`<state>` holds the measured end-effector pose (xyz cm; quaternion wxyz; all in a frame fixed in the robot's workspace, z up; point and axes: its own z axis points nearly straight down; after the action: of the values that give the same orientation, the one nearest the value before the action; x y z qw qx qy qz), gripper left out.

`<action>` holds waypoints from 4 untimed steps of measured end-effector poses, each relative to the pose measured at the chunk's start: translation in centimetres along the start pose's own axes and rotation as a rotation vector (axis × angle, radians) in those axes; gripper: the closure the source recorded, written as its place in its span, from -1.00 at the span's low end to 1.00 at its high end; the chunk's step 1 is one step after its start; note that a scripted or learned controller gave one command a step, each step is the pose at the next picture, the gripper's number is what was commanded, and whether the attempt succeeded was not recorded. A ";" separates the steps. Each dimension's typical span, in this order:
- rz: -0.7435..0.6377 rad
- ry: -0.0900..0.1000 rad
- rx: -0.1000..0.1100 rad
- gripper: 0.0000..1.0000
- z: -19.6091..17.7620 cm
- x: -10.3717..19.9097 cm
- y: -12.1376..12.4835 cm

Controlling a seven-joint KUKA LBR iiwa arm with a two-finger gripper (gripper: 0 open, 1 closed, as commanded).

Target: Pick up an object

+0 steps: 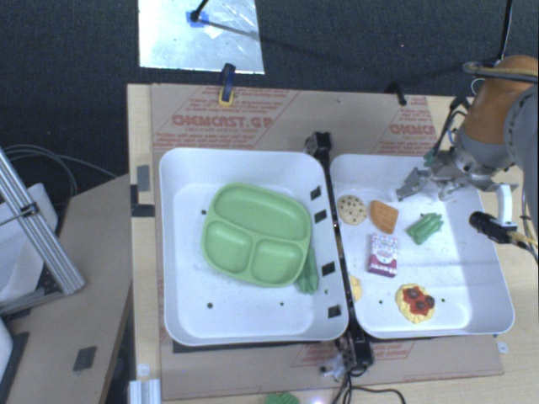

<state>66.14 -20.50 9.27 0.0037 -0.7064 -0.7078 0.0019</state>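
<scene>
The right bin (pixel 482 286) holds a round cookie (pixel 351 209), an orange wedge (pixel 385 216), a green bean-like piece (pixel 424 226), a pink and white carton (pixel 383 254) and a small pizza (pixel 416 302). A yellow bit (pixel 355 289) lies at the bin's left wall. My gripper (pixel 428 185) hangs over the bin's upper right part, above and a little beyond the green piece. It looks open, with nothing between its fingers. The arm's orange band (pixel 497 108) is above it at the right edge.
A green divided plate (pixel 255 235) lies in the left bin (pixel 181 310), with a dark green item (pixel 308 273) at its lower right rim. Black clips line the wall (pixel 327 225) between the bins. A black cable part (pixel 491 225) juts over the right bin's right side.
</scene>
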 end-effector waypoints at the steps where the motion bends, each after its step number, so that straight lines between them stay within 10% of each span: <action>1: -0.003 -0.005 -0.018 -1.00 -11.1 0.8 0.8; 4: 0.001 -0.004 -0.009 -1.00 -8.8 -0.1 -0.4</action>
<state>65.84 -20.61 18.09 -0.0010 -0.7066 -0.7076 0.0001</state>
